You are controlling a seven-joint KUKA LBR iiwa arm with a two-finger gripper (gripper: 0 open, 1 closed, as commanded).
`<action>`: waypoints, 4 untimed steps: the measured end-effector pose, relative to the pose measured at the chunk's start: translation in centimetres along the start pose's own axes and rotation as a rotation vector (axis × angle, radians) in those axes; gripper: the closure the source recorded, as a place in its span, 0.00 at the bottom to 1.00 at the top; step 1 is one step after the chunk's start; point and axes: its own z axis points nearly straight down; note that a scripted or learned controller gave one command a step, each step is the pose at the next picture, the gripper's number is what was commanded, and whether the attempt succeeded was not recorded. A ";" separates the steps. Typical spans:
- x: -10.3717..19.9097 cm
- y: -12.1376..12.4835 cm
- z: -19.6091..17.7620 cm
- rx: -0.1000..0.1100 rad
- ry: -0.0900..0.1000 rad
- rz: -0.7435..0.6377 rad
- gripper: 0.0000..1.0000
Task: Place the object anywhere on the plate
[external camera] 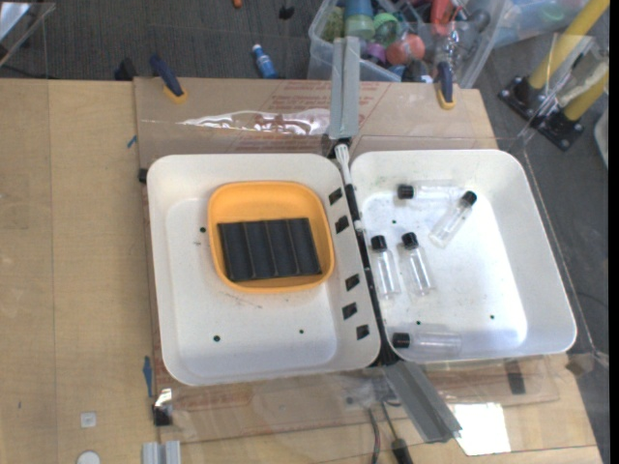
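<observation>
An orange plate (224,211) sits in the left white bin (184,336). A black ridged rectangular object (270,249) lies flat on the plate, covering most of its middle. In the right white bin (522,288) lie several clear vials with black caps: one near the top (426,193), one tilted at the upper right (453,217), two side by side near the centre (384,265) (416,262), and one near the front edge (426,339).
A grey divider bar (343,85) runs between the bins at the back. A clear tub of colourful toys (406,17) stands behind the bench. Blue clamps (169,83) (446,83) hold the cardboard backing. Black tabs line the seam between the bins.
</observation>
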 end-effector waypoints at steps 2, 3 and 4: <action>0.0 0.0 -1.8 -0.002 -0.002 -0.254 1.00; 0.0 0.0 -1.8 -0.001 0.001 -0.608 1.00; 0.6 -2.8 -1.9 -0.002 0.001 -1.010 1.00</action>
